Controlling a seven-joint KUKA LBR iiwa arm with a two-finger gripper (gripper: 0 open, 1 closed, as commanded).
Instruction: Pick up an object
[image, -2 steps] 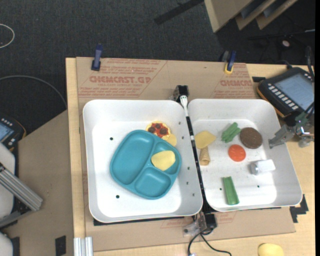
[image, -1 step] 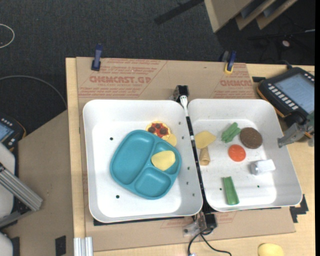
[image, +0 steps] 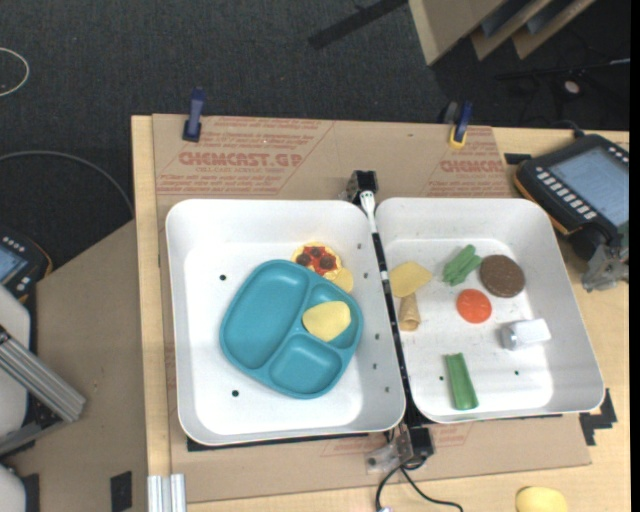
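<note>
Left bin (image: 190, 300), frame centre-left: blue divided tray (image: 285, 335) carrying a pale yellow piece (image: 327, 319). Right bin (image: 560, 300): red ball (image: 474, 306), brown disc (image: 501, 275), green stick (image: 460, 381), white block (image: 527, 333). Hand state: cannot tell

Teal sectioned plastic plate (image: 285, 330) in left white bin (image: 190, 300), pale yellow piece (image: 326, 319) on it. In right white bin (image: 560, 330): orange-red ball (image: 474, 306), brown disc (image: 501, 275), green stick (image: 460, 381).
</note>
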